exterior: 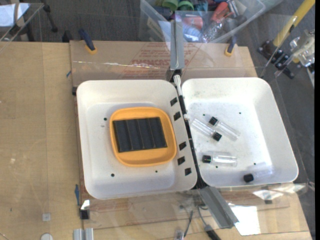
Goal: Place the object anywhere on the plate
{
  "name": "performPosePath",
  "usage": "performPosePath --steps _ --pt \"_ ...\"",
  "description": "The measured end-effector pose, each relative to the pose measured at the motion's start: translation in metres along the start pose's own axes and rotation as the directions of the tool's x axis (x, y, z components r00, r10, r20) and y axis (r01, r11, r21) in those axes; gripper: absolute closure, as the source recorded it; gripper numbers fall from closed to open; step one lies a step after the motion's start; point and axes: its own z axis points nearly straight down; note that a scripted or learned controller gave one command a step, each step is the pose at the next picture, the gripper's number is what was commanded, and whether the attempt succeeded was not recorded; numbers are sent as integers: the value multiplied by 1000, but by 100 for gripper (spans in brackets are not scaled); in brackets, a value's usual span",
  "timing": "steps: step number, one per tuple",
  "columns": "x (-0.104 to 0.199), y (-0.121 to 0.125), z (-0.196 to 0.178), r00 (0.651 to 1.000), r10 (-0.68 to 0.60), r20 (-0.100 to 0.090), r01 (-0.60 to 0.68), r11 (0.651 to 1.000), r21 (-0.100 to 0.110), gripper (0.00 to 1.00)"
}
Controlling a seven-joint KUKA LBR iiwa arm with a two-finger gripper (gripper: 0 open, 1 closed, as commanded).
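You see three clear black-capped vials (220,159) lying in the right bin (250,101), apart from the orange plate (142,159) in the left bin (95,139); the tool's state you cannot tell.

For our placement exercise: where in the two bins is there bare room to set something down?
Left white bin: narrow floor strips ringing the orange plate with its dark ribbed insert. Right white bin: open floor along the back and right walls; crowded mid-left by three clear black-capped vials, with a small black cap near the front.
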Motion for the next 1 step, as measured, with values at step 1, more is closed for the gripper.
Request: performPosePath --steps 1 --pt "0 0 -35 999 35 1 -35 999 -1 100"
